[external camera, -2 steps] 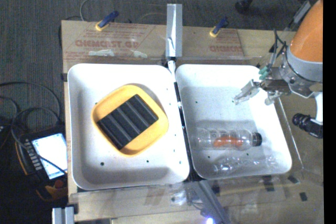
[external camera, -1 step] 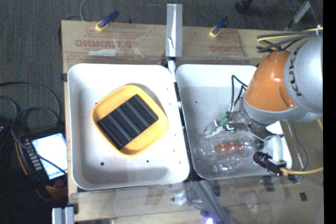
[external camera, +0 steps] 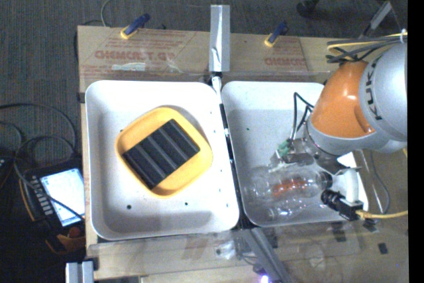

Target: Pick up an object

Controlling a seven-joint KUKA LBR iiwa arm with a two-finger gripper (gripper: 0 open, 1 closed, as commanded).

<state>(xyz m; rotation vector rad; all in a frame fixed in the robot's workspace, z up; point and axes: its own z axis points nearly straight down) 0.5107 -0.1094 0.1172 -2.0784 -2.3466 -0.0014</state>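
A clear plastic bottle (external camera: 286,189) with something reddish inside lies on its side near the front of the right bin (external camera: 255,116). My gripper (external camera: 290,154) hangs just above the bottle's upper side, under the orange-banded wrist that reaches in from the right. A yellow tray-like object (external camera: 165,150) with a black ribbed top rests in the middle of the left bin (external camera: 106,109), turned at an angle.
The divider between the two bins (external camera: 226,142) runs down the middle. A metal post (external camera: 219,36) stands behind the bins, with two blue-and-yellow clamps (external camera: 135,26) on the cardboard back edge. Bare bin floor lies behind the bottle.
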